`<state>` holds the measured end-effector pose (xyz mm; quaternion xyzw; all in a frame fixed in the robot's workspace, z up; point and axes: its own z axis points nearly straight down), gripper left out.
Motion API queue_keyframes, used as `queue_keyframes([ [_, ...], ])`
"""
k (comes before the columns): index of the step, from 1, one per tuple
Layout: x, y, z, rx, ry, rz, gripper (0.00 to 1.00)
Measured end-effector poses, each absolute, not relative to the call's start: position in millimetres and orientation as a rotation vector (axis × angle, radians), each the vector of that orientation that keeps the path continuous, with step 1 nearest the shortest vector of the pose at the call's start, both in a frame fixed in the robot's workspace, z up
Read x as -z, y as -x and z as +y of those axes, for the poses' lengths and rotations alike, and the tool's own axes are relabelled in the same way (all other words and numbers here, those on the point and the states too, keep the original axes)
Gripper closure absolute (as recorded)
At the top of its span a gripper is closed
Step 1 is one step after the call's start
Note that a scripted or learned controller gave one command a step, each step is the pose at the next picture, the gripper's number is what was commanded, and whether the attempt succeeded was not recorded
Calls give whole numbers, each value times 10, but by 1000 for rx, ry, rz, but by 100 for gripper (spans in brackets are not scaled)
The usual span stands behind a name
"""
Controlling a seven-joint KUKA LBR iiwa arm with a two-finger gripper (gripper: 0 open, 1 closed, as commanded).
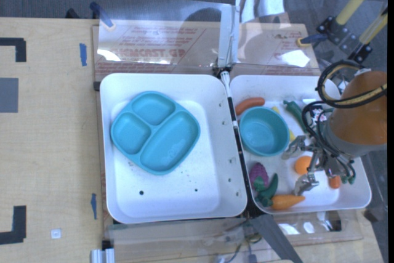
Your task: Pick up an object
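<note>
Gripper low in the right bin, beside the bowl.
Gripper [306,170] spread wide around a small orange piece [302,164], just right of the blue bowl [263,131]; nothing held yet.

The arm [363,114] is cut off at the 3 o'clock edge and hides part of the right bin [357,194].

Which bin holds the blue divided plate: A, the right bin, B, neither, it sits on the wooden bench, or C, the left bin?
C: the blue divided plate lies flat in the left bin, while the right bin holds the round blue bowl and the toy foods.
</note>
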<state>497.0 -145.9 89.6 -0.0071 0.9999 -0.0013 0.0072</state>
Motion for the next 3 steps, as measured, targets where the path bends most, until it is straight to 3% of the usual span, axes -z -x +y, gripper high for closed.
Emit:
queue_keyframes([
  [1,-1030,-5009,-1456,9,24,3115,100],
  [2,-1021,-5005,-1454,8,24,3116,0],
  [3,-896,-4928,-1424,2,-45,3129,0],
])
